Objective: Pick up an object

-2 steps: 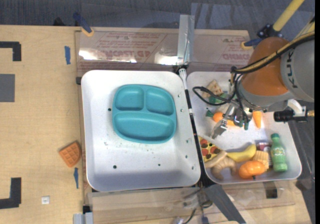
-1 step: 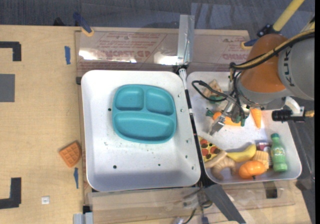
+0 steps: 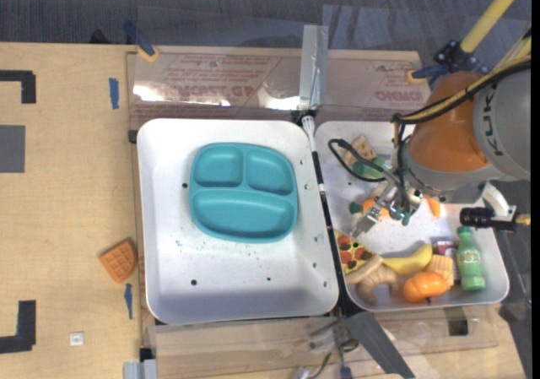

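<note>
- A small orange waffle-like piece (image 3: pixel 118 260) lies on the wooden bench (image 3: pixel 59 200), far to the left of the gripper and outside both bins.
- The left bin (image 3: pixel 169 284) holds a teal plate (image 3: pixel 245 192) with three compartments; it is well apart from the gripper, on its left side.
- In the right bin (image 3: pixel 498 280), a pizza slice toy (image 3: pixel 351 254) lies just below and left of the gripper, near the bin's left wall.
- The gripper (image 3: pixel 380 210) hangs low over the middle of the right bin, pointing down and left. I cannot tell how its fingers stand, because small coloured things around them confuse the view.
- A yellow banana (image 3: pixel 410 259) lies below the gripper, close but apart from it; a beige piece (image 3: pixel 377 278) touches its left end.
- An orange fruit (image 3: pixel 424 285) sits below the banana, further from the gripper.
- A green bottle (image 3: pixel 469 260) stands to the lower right of the gripper, near the bin's right wall.
</note>
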`<state>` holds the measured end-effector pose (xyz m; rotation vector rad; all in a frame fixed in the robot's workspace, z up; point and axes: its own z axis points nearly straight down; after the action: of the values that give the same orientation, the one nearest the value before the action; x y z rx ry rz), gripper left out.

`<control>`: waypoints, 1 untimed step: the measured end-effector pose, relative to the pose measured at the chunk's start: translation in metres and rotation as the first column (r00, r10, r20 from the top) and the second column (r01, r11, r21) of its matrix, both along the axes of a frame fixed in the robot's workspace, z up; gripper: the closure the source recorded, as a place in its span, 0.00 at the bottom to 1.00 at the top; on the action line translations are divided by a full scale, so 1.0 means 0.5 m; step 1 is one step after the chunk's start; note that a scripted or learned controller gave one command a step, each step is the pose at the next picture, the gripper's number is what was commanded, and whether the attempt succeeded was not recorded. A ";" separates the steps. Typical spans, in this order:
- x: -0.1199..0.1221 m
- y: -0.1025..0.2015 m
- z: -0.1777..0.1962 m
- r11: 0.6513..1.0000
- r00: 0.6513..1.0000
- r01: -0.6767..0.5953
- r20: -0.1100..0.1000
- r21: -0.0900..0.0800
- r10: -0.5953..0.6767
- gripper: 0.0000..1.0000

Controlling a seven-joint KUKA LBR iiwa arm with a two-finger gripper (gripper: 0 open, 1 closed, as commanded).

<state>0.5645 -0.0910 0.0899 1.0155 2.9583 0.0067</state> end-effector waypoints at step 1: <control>-0.036 -0.014 0.000 0.998 0.998 0.066 0.001 0.002 -0.066 0.00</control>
<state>0.5464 -0.0978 0.0899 1.1119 2.9228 0.0091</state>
